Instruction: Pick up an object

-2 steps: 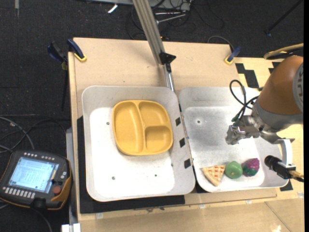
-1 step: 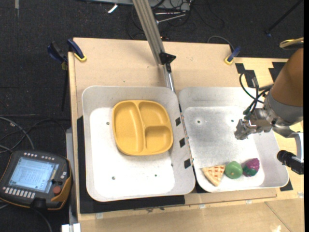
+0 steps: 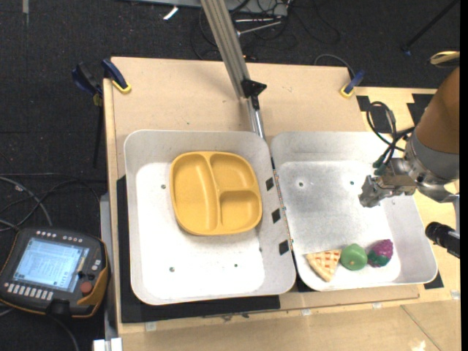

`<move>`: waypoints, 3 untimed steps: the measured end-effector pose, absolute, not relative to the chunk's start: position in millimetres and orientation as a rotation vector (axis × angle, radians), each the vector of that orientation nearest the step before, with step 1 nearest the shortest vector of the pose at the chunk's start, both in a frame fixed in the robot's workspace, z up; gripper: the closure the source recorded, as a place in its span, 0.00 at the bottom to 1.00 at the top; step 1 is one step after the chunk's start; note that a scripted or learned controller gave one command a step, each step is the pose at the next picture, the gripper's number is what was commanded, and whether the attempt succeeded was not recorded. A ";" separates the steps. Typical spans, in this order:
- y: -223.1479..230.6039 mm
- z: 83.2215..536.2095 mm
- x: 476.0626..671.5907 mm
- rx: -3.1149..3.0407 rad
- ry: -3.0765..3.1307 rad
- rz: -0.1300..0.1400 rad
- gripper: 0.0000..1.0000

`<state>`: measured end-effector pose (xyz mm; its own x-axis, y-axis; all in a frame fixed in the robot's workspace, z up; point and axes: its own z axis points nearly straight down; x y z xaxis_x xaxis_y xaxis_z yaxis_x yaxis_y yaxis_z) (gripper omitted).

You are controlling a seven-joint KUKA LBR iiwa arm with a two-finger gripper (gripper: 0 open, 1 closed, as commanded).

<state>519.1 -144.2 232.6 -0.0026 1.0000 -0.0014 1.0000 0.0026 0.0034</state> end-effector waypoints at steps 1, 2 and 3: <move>-96.1 224.7 528.4 2.214 2.231 0.001 1.00; -43.5 236.4 535.3 2.212 2.231 0.004 1.00; 5.8 244.6 539.6 2.212 2.231 0.003 1.00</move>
<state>539.6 5.8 244.6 -0.0082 1.0000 0.0015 1.0000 0.0082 0.0013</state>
